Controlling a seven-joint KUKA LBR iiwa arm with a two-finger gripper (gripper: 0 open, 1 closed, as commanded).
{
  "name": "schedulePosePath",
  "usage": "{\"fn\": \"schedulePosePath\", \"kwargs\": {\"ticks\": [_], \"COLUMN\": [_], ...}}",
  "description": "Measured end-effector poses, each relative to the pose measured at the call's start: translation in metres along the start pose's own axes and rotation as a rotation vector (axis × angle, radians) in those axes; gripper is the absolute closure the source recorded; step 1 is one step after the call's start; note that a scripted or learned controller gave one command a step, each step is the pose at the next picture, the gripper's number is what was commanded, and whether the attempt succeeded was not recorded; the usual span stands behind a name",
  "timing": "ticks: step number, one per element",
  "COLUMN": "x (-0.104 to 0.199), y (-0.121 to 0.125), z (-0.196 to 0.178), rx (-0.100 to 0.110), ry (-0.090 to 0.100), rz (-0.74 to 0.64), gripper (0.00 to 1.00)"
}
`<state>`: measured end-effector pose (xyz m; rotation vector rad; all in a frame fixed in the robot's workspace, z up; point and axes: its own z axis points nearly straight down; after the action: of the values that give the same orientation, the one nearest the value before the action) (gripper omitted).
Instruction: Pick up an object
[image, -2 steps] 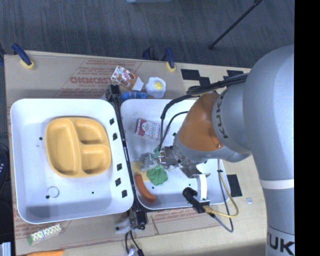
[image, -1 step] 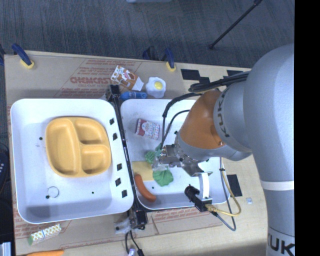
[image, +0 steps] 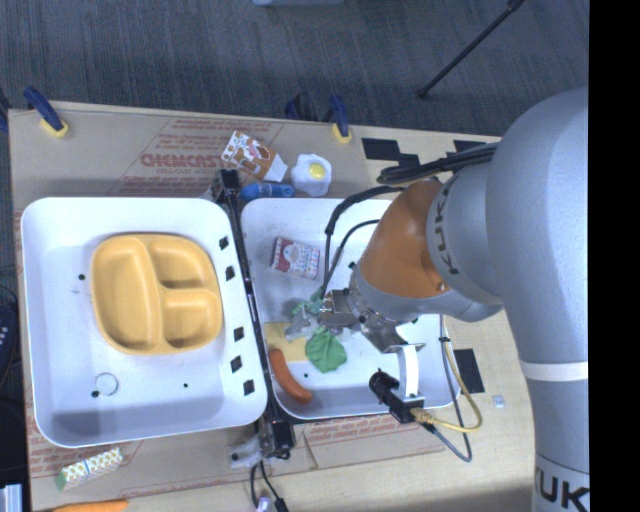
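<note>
We see the grey arm (image: 520, 240) reaching in from the right, its orange band (image: 405, 250) above the right bin (image: 350, 215). The gripper (image: 322, 312) hangs low over the middle of this bin, and we cannot tell if its jaws are released or clenched, because the wrist hides them from above. Just under the gripper, slightly nearer, lies a green leaf-like object (image: 326, 351), and a small grey-green piece (image: 300, 318) sits at its left; whether either one touches the gripper we cannot tell. A red and white packet (image: 294, 257) lies in the far part of the same bin, apart from the gripper. An orange sausage-shaped object (image: 288, 377) lies at the near left corner of the right bin, beside a yellow flat piece (image: 283, 337). The left bin (image: 60, 300) carries a yellow divided tray (image: 155, 290). On the counter (image: 130, 140), beyond the bins, we see a small carton (image: 246, 153) and a white and yellow object (image: 312, 172).
</note>
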<state>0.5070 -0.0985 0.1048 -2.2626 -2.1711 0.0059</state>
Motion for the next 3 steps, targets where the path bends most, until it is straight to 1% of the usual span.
{"fn": "schedulePosePath", "kwargs": {"ticks": [1, 2, 3], "x": [0.0039, 0.0055, 0.0055], "y": [-0.0184, -0.0186, -0.0186], "z": [0.0106, 0.0012, 0.0013], "rx": [-0.008, -0.005, -0.005], "ry": [-0.008, -0.003, -0.003], "rz": [-0.448, -0.454, -0.454], "gripper": [0.0, 1.0, 0.0]}}
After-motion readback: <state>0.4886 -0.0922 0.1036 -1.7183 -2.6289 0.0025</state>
